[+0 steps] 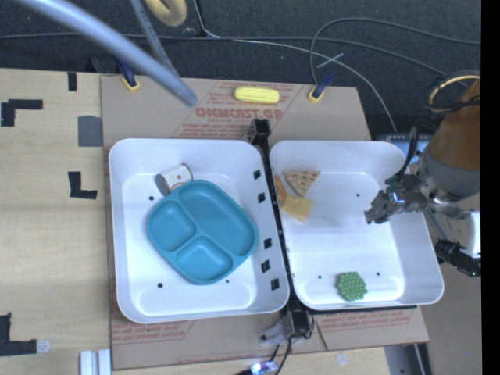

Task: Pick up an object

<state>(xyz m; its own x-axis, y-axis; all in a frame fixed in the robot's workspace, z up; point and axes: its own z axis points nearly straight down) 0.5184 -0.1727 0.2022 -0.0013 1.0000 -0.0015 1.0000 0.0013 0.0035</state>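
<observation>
Bins side by side on table: left bin (125, 209) has blue divided plate (201, 231) and small cup (173, 179). Right bin (414, 280) has sandwich wedge (301, 181), yellow block (296, 207), green knobbly ball (351, 286). Gripper (383, 209) over its right side; fingers' state unclear.

Grey arm (461, 158) with a broad orange band, black cables looping off it, ending in a dark gripper (384, 207)
</observation>
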